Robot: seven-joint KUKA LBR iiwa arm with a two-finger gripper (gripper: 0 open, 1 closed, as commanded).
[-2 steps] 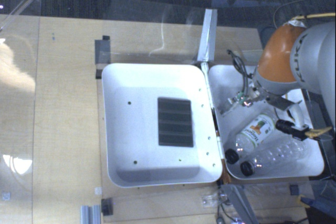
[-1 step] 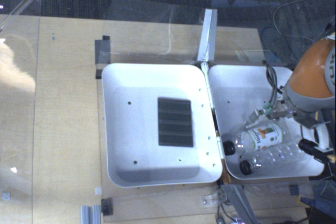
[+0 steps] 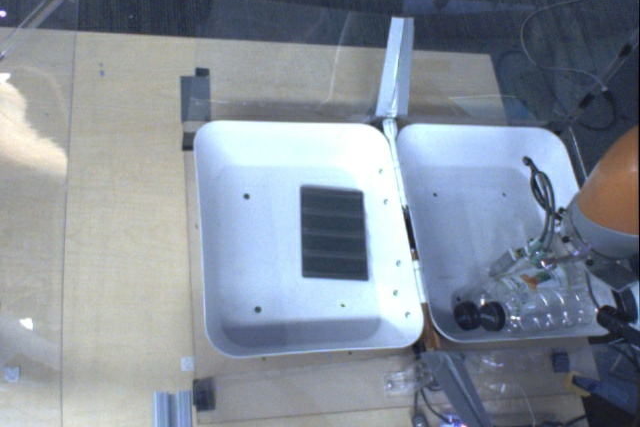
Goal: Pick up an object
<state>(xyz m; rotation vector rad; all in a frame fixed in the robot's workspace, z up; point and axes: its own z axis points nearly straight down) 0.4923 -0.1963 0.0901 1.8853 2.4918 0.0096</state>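
On the wooden bench (image 3: 120, 245) you have two shallow white bins side by side, touching along their inner rims. Look first at the left bin (image 3: 225, 215): it holds one thing, a dark grey ribbed pad (image 3: 334, 231), a flat rectangle with four ridged bands, lying near the bin's middle and a little toward its right wall, its long sides running parallel to that wall.

Now the right bin (image 3: 450, 185). Everything in it sits in the near right corner. You can count one clear plastic bottle (image 3: 535, 310) lying on its side along the near wall, with its black cap (image 3: 478, 315) pointing toward the left wall. Just above the bottle, the gripper (image 3: 535, 260) reaches down into that same corner, a tangle of thin metal and a bit of green at its tip. It is close over the bottle's body, but you cannot tell from this angle how the fingers stand, nor whether anything lies between them. One thin black cable (image 3: 541, 185) loops up from the gripper along the right wall of the bin.

At the bench's right edge you see the arm's orange band (image 3: 612, 190) and grey wrist (image 3: 605, 237) above the gripper.
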